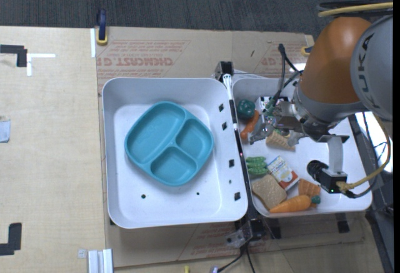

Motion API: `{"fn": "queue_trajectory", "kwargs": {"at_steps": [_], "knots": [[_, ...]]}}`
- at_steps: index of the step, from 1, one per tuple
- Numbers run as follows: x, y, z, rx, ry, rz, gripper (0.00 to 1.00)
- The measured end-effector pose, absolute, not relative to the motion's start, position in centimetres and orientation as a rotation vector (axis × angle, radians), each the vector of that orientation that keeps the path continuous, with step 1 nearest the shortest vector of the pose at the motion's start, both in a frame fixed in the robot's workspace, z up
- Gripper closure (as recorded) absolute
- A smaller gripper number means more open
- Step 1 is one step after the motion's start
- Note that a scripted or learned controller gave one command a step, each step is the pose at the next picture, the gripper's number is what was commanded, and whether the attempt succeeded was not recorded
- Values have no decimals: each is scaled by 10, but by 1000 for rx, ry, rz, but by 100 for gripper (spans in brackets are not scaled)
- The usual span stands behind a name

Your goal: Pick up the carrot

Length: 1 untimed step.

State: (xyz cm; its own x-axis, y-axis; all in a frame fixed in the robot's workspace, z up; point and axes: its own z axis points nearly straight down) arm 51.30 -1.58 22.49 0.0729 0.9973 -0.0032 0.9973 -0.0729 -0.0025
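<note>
The carrot (291, 205) is orange and tapered, lying along the front edge of the right bin (359, 200) with its tip pointing left. My gripper (265, 120) hangs over the back left part of that bin, well behind the carrot and apart from it. Directly beside the gripper lie a small orange-red piece (250, 126) and a pale wedge-shaped item (280, 140). The grey and orange wrist (334, 69) hides much of the bin's back right.
The left bin (119, 203) holds a blue divided plate (169, 142). Around the carrot sit a slice of bread (267, 190), a small carton (282, 172), green pods (256, 165) and an orange chunk (308, 188). A dark teal item (246, 107) lies at the back.
</note>
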Motion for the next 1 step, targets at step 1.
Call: {"fn": "queue_trajectory", "kwargs": {"at_steps": [1], "knots": [[577,-7,190,2340,2097,-7,0]]}}
